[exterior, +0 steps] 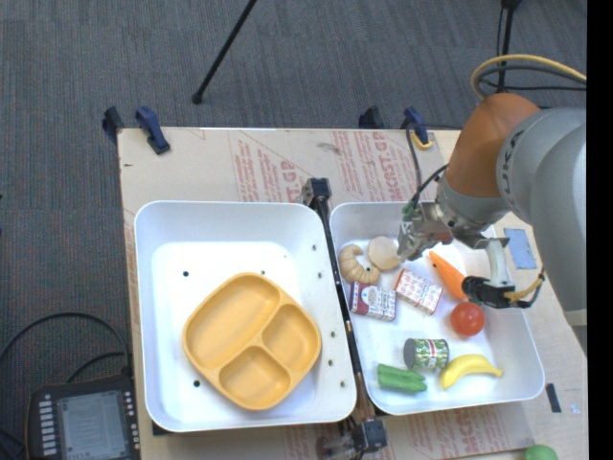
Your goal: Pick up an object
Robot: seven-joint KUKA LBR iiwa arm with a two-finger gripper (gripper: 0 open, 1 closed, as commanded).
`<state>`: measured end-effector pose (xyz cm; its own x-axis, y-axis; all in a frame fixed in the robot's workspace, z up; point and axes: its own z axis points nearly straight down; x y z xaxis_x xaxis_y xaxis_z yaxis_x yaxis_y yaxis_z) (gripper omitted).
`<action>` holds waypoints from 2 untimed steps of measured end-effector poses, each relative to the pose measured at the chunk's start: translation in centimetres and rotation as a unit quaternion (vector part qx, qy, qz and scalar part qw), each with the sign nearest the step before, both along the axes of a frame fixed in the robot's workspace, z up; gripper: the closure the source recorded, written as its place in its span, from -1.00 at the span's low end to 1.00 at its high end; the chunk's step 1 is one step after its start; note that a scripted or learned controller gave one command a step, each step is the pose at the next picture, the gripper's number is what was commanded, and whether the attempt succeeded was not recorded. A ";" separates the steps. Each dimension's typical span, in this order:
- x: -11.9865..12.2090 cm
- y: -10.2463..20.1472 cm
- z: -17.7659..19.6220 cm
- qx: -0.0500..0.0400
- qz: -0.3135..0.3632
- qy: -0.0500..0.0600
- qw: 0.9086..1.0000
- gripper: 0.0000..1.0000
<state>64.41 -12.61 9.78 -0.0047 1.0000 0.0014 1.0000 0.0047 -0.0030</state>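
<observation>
The right bin (532,377) holds several toy foods. A croissant (356,264) and a round beige bun (384,251) lie at its upper left. Below them are two small red-and-white cartons (374,301) (419,291). An orange carrot (446,274), a red tomato (467,319), a small can (426,354), a yellow banana (469,369) and a green vegetable (400,379) lie further right and toward the front. My gripper (414,241) hangs low over the bin's upper part, just right of the bun and above the carrot's left end.
The left bin (158,257) holds a yellow divided plate (251,340). The grey arm with its orange band (488,147) covers the right bin's upper right corner. Blue clamps (151,127) sit on the bench's far edge. A pendant (81,425) lies at the lower left.
</observation>
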 end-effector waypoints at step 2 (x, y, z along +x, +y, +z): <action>0.0 0.0 1.0 0.000 0.000 0.000 1.000 1.00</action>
<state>64.43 -12.63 10.78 -0.0056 1.0000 0.0018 1.0000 0.0056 -0.0035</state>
